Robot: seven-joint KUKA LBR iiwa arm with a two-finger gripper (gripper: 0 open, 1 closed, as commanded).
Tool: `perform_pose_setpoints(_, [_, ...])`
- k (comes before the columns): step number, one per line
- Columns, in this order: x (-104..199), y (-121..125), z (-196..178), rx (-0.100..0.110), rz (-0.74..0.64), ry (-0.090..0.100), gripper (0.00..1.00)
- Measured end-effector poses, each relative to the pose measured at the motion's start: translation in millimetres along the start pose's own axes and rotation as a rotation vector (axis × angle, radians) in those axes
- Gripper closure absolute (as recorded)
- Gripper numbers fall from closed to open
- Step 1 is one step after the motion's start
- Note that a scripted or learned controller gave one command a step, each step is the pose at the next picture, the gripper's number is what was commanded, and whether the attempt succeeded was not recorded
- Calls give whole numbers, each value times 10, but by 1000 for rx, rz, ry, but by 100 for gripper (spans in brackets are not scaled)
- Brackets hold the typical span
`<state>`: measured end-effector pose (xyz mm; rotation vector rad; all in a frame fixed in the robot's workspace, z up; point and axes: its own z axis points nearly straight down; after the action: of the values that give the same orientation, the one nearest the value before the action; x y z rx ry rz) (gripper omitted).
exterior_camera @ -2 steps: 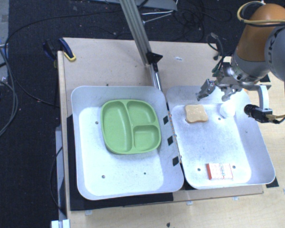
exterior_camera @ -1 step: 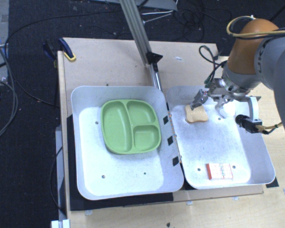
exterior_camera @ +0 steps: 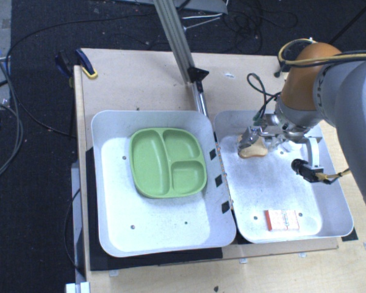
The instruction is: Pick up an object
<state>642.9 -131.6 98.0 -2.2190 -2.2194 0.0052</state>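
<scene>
Gripper (exterior_camera: 252,138) is lowered onto a tan lump (exterior_camera: 254,151); finger state cannot be told. Lifting is judged next.

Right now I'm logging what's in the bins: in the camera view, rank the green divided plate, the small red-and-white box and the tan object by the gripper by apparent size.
1. Green divided plate, by far the largest.
2. Red-and-white box and tan object: these look alike in size, and the gripper partly covers the tan one, so I won't rank them.

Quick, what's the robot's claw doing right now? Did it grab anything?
Gripper: down in the right bin, right at the tan object. Whether it is open, shut or holding that object cannot be told.
</scene>
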Motion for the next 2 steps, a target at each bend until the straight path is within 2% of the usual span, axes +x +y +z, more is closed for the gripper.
perform_pose_setpoints(1, [-4, 20, -145, -7, -1, -2, 100])
perform_pose_setpoints(2, [16, 48, -578, -10, -2, -1, 100])
